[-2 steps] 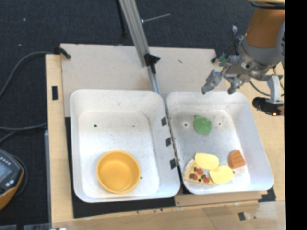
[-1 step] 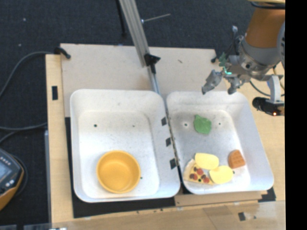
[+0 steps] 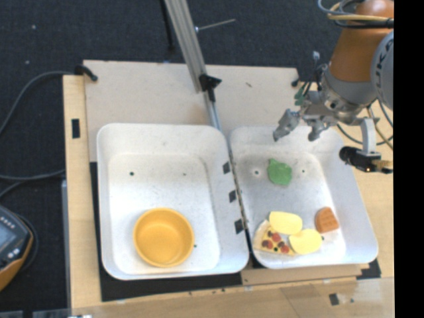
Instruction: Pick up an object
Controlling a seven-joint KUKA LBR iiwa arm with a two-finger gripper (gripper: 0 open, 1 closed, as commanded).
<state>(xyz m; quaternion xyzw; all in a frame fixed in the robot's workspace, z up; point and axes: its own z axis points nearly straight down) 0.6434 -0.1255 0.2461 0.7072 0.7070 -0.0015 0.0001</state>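
Gripper (image 3: pixel 298 128) hangs over the far rim of the right bin (image 3: pixel 351 197), two fingers spread apart with nothing between them, released. One finger (image 3: pixel 283 126) points down-left, the other sits to its right, tip partly hard to read against the bin wall.

Right bin contents, five items: one green lumpy toy (image 3: pixel 279 172), two yellow flat pieces, one orange-brown block (image 3: pixel 326 220), one pizza slice toy (image 3: pixel 273 240).

Green toy lies in the far half of the right bin, just below the gripper, apart from it; roughly round, no clear long axis.

First yellow piece (image 3: pixel 285 222) has its long axis running left-right, tilted slightly down to the right. Second yellow piece (image 3: pixel 305 242) lies beside it toward the bin's near rim, touching or overlapping it, and covers part of the pizza slice. Pizza slice is half hidden, red dots visible, tip direction unclear.

Orange-brown block sits near the bin's right wall, just right of the yellow pieces, shape blurry.

Left bin (image 3: pixel 159 151): one yellow bowl (image 3: pixel 163 236), upright, in its near half.
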